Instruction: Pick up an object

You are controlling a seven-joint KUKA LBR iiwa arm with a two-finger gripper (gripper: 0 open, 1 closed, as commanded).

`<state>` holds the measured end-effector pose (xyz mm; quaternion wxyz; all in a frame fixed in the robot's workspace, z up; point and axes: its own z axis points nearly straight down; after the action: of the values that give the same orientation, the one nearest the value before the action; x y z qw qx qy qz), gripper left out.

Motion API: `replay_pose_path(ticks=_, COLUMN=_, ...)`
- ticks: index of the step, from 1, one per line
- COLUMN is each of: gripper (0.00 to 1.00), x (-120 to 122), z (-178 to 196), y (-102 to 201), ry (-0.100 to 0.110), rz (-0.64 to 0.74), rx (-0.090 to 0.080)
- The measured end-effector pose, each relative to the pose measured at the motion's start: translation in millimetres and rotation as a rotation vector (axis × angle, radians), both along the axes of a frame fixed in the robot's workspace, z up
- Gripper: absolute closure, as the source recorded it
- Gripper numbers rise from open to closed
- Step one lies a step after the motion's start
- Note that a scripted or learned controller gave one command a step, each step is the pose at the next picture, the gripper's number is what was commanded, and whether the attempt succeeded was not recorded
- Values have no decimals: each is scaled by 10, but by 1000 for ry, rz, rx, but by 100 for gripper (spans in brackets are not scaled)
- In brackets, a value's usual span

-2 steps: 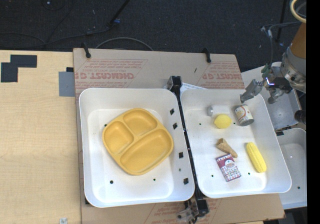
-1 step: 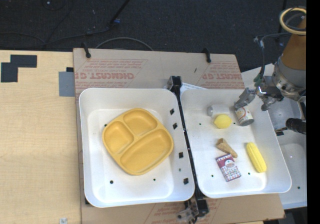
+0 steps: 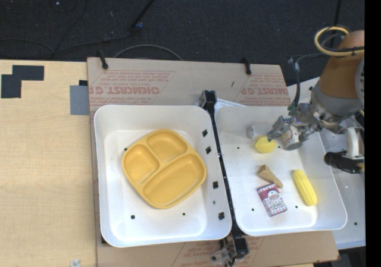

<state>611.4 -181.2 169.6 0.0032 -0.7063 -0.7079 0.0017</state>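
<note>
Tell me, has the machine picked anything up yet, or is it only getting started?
Nothing is lifted yet. The pincer sits low in the right bin, right beside the yellow ball, seemingly going for it. The cone-shaped piece, the small red packet and the toy corn lie untouched on the bin floor. Gripping and raising something remains.

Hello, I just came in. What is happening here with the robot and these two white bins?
A grey robot arm reaches in from the right over the right bin. Its hand is low, right beside a small yellow ball; I cannot tell whether it grips the ball. In that bin also lie a brown cone, a red card packet and a yellow corn cob. The left bin holds a yellow divided plate.
</note>
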Motion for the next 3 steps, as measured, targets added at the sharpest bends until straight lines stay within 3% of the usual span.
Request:
replay_pose_path(ticks=1, gripper=0, x=-30, z=-534, y=-95, ry=-1, rz=-2, rx=-1)
replay_pose_path(ticks=2, gripper=100, x=-21, z=-404, y=-100, ry=-4, rz=-2, rx=-2)
replay_pose_path(ticks=3, gripper=100, x=-56, z=27, y=-128, ry=-8, rz=-4, rx=-3)
